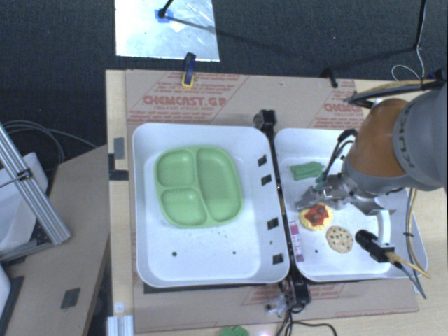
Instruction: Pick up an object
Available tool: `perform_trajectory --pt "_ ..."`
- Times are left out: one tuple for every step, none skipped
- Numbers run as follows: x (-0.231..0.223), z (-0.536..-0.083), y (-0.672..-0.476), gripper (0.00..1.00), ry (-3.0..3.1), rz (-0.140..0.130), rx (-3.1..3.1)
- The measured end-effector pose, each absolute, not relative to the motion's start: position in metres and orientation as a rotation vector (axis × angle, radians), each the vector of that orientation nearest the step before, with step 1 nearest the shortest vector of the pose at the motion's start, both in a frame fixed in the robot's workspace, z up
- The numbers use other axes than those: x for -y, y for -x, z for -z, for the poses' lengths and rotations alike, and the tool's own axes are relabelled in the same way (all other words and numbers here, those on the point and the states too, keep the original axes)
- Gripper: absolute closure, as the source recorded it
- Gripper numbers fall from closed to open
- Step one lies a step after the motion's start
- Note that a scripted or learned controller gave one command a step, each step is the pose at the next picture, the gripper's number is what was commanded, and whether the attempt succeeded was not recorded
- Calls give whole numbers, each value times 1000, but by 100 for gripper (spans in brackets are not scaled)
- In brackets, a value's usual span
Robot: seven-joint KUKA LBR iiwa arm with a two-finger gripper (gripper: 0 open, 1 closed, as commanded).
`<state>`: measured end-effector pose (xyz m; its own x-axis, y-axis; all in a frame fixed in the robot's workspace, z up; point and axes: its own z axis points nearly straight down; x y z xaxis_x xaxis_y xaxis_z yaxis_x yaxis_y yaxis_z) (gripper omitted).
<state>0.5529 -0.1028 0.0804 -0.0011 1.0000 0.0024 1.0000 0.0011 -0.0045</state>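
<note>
A bench [210, 93] covered with a brown printed sheet carries two shallow white bins side by side. The left bin [143, 187] holds a pale green plate [198, 186] with three sections. It lies flat near the middle of the bin, leaning a little towards the far wall. The right bin [308, 149] holds the small things.

The grey arm [420, 138], with its orange band, reaches in from the right and hangs over the right bin's middle and right half. Its gripper [313, 199] points towards the divider between the bins and sits low over the bin's left part. From this angle I cannot tell whether it is apart or together, and nothing can be seen clamped in it.

Three small things lie on the right bin's floor. A green block [306, 169] rests just beyond the gripper, towards the far wall. A red and yellow toy food piece [316, 216] lies just on the near side of the gripper, very close to its tip. A round cookie [339, 239] with dark chips sits beside that piece, nearer the front wall, apart from the gripper.
</note>
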Motion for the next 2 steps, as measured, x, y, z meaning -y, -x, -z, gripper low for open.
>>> perform_trajectory --pt "105 -95 -556 100 2223 5 2224" --pt "196 -110 -578 100 2233 1 2223"
